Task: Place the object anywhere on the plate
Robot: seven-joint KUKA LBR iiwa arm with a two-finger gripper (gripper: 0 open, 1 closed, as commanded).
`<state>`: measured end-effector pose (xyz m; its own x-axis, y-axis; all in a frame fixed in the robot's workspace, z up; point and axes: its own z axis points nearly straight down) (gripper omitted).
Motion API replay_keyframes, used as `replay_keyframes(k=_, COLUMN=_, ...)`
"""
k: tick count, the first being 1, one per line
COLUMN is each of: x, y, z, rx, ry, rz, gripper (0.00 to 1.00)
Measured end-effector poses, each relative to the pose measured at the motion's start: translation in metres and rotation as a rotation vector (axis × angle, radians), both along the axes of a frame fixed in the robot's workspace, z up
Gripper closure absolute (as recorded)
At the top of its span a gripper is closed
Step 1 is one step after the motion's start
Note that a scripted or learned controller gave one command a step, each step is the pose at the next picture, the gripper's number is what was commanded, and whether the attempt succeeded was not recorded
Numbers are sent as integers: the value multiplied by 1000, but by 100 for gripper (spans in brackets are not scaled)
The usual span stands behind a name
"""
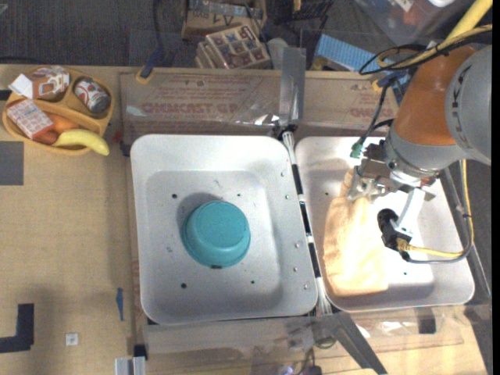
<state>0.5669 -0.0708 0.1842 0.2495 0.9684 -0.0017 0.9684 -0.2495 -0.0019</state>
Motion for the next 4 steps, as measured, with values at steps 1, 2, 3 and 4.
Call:
replay_keyframes(k=1, x=0, y=0, z=40, rx=0, ry=-2, rz=3, gripper=100)
replay_keyframes(k=2, x=11, y=50, z=30, rx=3, ry=0, rz=402, gripper=100)
replay_keyframes(k=3, x=29, y=103, z=31, rx=0, ry=-6, rz=801, gripper=100)
replay_keyframes(k=4, x=42, y=148, z=30, rx=-1, ry=-8, rz=1197, gripper=100)
